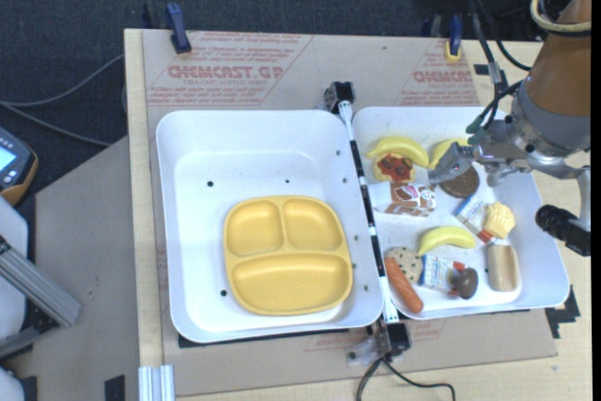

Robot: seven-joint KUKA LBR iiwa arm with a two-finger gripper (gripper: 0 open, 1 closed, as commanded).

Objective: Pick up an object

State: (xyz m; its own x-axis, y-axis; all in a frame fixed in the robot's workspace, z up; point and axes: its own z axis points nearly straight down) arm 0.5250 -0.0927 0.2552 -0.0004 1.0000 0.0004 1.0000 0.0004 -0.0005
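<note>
While the grey arm with its orange band [563, 75] reaches in from the right, its two-finger gripper [457, 166] hangs low over the upper part of the right-hand shallow white bin [554, 272]. How the jaws are set cannot be told from this slanted view, since the dark fingertips blur into a round brown piece [463, 183] lying just beneath them, and nothing is clearly seen between them. That bin carries the clutter of small toy foods: a yellow plastic banana [397, 148] near its upper left, a red-and-brown chunk [395, 168] touching the banana from below, a small white-and-brown packet [411, 198] beneath that, a second yellow banana [448, 239] toward the middle, an orange carrot-shaped piece [405, 286] along the left wall at the bottom, a speckled cookie-like disc [402, 259] just beside it, a tan hot-dog bun [504, 268] at the lower right, and a pale yellow lumpy item [499, 219] above the bun. The left-hand shallow white bin [188, 164] holds a yellow three-compartment plastic plate [286, 254], lying flat in its lower middle, well apart from the gripper.
</note>
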